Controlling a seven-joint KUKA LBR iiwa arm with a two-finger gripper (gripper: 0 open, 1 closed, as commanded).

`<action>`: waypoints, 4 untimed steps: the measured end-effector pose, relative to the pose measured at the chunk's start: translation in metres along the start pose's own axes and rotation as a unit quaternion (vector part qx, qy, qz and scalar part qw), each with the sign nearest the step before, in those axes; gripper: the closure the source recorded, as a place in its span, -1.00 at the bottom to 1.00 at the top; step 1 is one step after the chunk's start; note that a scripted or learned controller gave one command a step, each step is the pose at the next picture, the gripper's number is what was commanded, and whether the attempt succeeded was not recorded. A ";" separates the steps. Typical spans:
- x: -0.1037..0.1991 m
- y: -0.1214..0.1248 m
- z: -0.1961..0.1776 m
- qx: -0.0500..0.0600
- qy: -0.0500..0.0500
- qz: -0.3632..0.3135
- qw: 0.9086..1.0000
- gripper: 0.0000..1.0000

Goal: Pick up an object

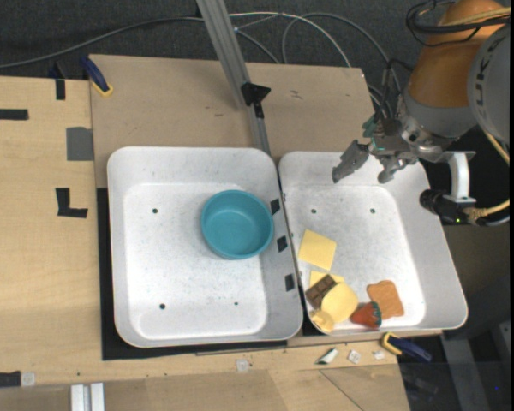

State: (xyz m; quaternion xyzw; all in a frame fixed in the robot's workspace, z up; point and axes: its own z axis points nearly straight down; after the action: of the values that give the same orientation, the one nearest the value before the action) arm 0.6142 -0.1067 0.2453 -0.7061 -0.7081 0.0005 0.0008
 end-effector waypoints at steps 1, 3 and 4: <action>0.000 0.000 0.000 0.000 0.000 0.000 1.000 -1.00; -0.002 -0.006 0.127 0.003 0.000 0.001 1.000 -1.00; -0.002 -0.006 0.158 0.000 -0.001 0.000 1.000 -1.00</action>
State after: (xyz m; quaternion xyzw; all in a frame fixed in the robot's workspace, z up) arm 0.6074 -0.1084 0.0877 -0.7063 -0.7079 0.0010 -0.0002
